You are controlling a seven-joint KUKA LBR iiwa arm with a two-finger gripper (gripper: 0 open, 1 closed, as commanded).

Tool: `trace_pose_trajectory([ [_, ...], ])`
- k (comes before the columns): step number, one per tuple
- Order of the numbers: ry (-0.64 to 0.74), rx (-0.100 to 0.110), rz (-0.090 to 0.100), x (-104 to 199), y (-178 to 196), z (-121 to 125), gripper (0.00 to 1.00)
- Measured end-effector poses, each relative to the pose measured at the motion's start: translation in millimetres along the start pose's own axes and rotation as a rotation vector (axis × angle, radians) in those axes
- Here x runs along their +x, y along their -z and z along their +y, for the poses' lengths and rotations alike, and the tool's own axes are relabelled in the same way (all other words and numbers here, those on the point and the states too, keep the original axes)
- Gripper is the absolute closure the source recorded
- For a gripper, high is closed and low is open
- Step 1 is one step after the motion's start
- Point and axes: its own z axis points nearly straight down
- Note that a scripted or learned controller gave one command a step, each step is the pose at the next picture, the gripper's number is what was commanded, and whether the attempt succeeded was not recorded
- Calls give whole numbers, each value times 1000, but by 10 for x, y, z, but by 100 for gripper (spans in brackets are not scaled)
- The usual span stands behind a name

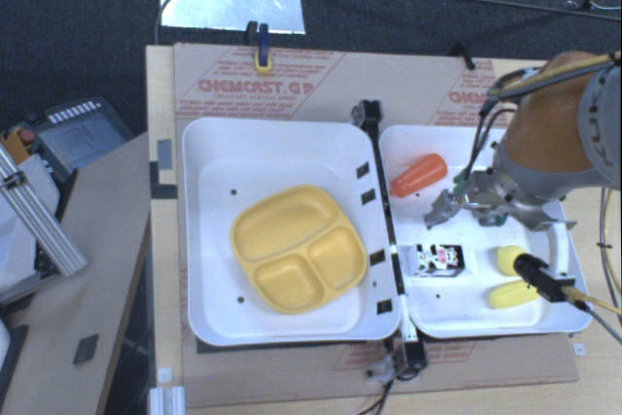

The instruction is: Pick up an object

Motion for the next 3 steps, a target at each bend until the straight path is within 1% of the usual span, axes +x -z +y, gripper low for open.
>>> trace_pose_trajectory([
  [1,0,1,0,-51,-608,16,0],
  [2,0,-3,-1,-54,-476,26,100],
  [3,2,-8,-2,-58,129,-36,100],
])
